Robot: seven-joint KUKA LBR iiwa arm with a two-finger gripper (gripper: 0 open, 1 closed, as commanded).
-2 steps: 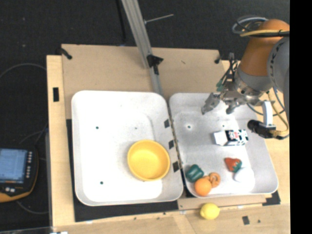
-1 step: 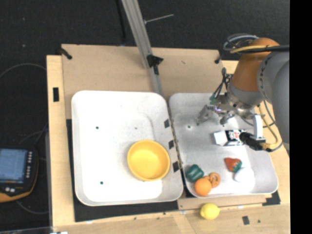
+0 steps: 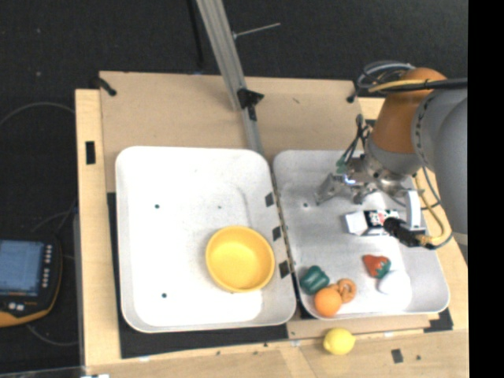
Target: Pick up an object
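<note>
Orange (image 3: 327, 301) lies at the near rim of the right bin (image 3: 315, 231), close against a smaller orange thing (image 3: 346, 289) and near a green piece (image 3: 313, 277). The gripper (image 3: 352, 181) should come down straight over it, so that it does not push these neighbours or meet the rim. It hangs over the far part of this bin, well apart from the fruit, with nothing seen in it, and one cannot tell if it is open or closed.

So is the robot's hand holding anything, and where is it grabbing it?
Can't tell for sure. The gripper hangs over the right bin, apart from the orange; no hold is visible.
</note>
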